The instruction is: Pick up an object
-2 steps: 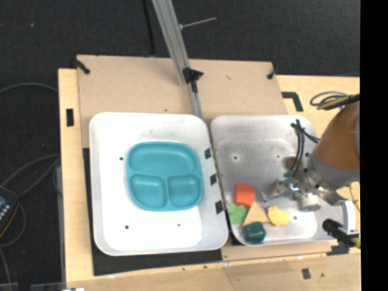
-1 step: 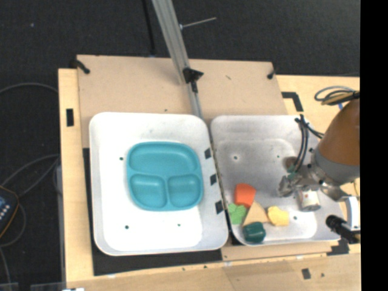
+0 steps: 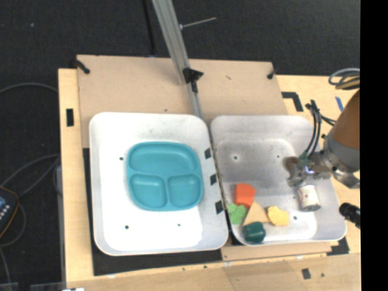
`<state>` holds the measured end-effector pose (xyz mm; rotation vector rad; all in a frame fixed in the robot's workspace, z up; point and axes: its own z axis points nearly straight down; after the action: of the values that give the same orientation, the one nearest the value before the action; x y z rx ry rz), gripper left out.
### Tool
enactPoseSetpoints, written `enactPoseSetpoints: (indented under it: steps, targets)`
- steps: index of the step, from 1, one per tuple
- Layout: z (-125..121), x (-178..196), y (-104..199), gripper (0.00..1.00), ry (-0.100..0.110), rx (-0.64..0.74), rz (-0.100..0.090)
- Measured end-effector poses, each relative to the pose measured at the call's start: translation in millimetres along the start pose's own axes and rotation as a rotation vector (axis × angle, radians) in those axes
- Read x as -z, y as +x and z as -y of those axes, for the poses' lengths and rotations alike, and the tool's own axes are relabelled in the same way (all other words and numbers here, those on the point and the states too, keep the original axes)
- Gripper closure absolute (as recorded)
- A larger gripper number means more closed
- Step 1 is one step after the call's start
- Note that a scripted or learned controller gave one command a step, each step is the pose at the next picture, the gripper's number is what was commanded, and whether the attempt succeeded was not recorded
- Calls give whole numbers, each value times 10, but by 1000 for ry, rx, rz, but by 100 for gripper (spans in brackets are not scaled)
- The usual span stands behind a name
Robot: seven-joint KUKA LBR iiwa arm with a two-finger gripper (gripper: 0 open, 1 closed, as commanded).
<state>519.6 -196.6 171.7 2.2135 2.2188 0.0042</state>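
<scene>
My gripper (image 3: 296,171) hangs low over the right side of the right bin (image 3: 254,138), reaching in from the right edge. Just below it and toward the front lies a small white cylinder (image 3: 309,197) with a red mark, close to the gripper; contact cannot be made out. Along the bin's front lie an orange block (image 3: 245,193), a light green piece (image 3: 236,212), a tan wedge (image 3: 257,213), a yellow piece (image 3: 279,216) and a dark teal piece (image 3: 254,231), all left of the gripper.
The left bin (image 3: 109,223) holds a turquoise divided plate (image 3: 163,176). A slanted metal rail (image 3: 173,35) rises behind the two bins. Cables (image 3: 315,126) trail from the wrist over the right bin's back right corner.
</scene>
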Motion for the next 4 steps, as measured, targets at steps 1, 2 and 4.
enactPoseSetpoints:
  steps: [1,2,4]
  targets:
    - [-12,438,-15,100,0,1,0]
    - [-93,1061,-34,100,-1,1,1]
    - [-222,861,992,100,5,4,-3]
